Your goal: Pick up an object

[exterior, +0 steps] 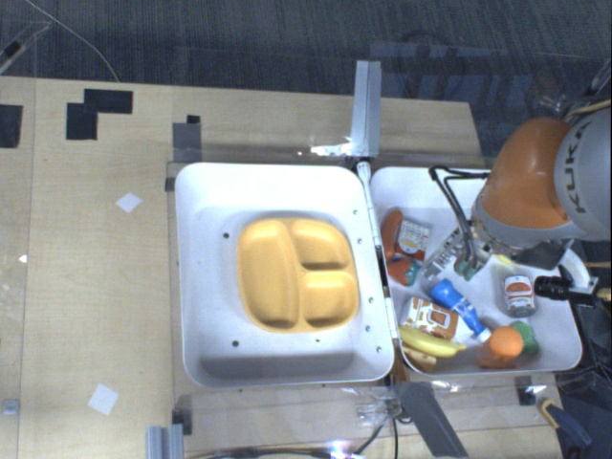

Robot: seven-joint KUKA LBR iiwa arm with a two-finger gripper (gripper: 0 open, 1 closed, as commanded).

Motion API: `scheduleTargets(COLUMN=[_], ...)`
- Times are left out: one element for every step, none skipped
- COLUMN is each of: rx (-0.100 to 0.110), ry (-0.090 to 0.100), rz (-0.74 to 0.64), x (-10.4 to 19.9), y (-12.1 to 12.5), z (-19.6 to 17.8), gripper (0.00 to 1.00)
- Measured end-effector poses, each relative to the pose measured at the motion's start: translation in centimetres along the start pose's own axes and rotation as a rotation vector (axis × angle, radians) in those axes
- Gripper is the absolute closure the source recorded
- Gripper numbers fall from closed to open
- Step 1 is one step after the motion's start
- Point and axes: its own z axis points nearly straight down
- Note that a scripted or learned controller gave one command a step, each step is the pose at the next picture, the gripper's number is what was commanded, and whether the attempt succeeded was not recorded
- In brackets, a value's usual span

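The right bin [449, 185] holds several small items: a blue tube with a white cap [459, 307], a banana [430, 342], an orange fruit with a green top [507, 344], a small can [518, 295], a brown snack packet [432, 317] and a red-and-white packet [406, 237]. My gripper [457, 258] hangs low over the middle of this bin, just above and beside the blue tube's upper end. The arm's orange band [524, 175] sits over the bin's right side. Nothing shows between the fingers.
The left bin [206, 256] carries a yellow divided tray [295, 273] in its middle. A metal post [366, 103] rises at the back between the bins. A black cable [449, 194] loops over the right bin's back. Wooden bench stretches to the left.
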Motion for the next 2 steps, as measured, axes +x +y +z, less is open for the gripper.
scheduleTargets(rx=[0.008, 0.013], ry=[0.013, 0.013], rz=[-0.075, 0.091], x=[-7.1, -13.9], y=[2.5, -1.8], z=[1.6, 1.9], gripper=[1.00, 1.00])
